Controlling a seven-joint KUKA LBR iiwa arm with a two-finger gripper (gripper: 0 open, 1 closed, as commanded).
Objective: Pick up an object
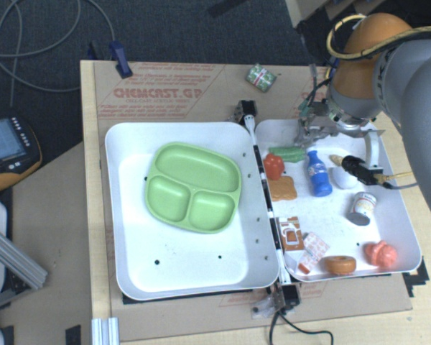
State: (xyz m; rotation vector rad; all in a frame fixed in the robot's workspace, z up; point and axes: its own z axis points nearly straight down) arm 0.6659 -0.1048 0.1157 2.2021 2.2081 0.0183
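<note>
- Camera view, arm: the gripper (311, 135) hangs low over the far end of the right bin (406, 225), reaching in from the right. That is where things crowd together, so a straight descent would likely meet something.
- Camera view, task's thing: no one object is named. I judge the likeliest picks to be the blue bottle (318, 175), lying just in front of the gripper, and the flat green piece (288, 154) just beside it.
- Camera view, other candidates: a red ball (274, 166) touches a toast-coloured slab (282, 188) by the dividing wall. A silver can (361, 208) lies apart from them. A brown carton (291, 233), a red-and-white packet (314, 248), a brown bun (340, 265) and a pink lump (381, 252) sit along the near end.
- Camera view, left bin (129, 257): it carries a green divided plate (194, 189), too broad and flat for an easy grip.
- Camera view, hard to read: the wrist covers the gripper's tip, so I cannot tell whether it is open or closed, or whether it touches anything.
</note>
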